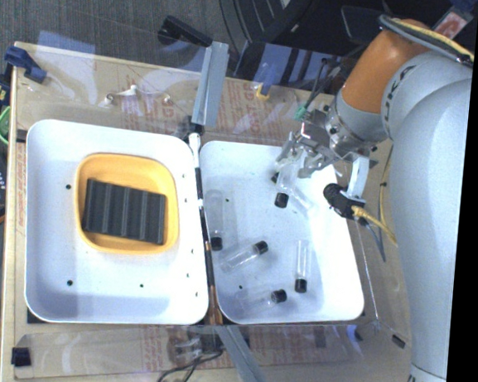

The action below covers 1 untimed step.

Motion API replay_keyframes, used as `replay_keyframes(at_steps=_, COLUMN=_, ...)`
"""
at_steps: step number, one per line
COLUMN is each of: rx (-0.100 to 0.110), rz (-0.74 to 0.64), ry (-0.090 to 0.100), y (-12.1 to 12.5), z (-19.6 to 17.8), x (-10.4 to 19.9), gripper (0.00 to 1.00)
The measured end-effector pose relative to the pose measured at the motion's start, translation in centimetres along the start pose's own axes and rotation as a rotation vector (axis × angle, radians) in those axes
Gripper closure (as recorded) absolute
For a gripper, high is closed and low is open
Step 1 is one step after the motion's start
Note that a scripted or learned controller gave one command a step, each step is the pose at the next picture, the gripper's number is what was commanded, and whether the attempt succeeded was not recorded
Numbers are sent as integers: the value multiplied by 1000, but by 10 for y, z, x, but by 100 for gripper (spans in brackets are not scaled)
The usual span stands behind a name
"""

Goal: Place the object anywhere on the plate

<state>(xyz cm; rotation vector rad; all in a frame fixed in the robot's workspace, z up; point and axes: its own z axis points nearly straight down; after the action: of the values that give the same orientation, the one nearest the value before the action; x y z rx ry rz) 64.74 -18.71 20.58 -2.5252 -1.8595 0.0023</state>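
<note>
Resting in the left white bin (39, 285) is a yellow plate (126, 203) with rounded corners, and a dark ribbed insert (126, 212) lies flat in its well. That bin sits on the counter (81, 89) just beside the right white bin (338, 299), their inner rims touching along the middle. Several clear vials with black caps lie scattered in the right bin: one (213, 219) against the left wall, one (245, 254) tilted near the centre, one (265, 297) low toward the front edge, and one (301, 266) lying almost straight front to back further right. Above these, toward the back of the right bin, a vial (285, 184) hangs upright with its black cap at the bottom, pinched between the fingers of the end effector (294, 168), so the end effector is clenched on it. That vial is well apart from the plate, over the right bin's back half. The grey arm (424, 161) with its orange band (379, 61) reaches in from the right.
</note>
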Motion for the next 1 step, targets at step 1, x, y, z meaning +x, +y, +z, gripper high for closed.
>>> replay_keyframes(at_steps=1, rx=1, rz=-218, ry=-3, y=-37, z=15, x=35, gripper=100)
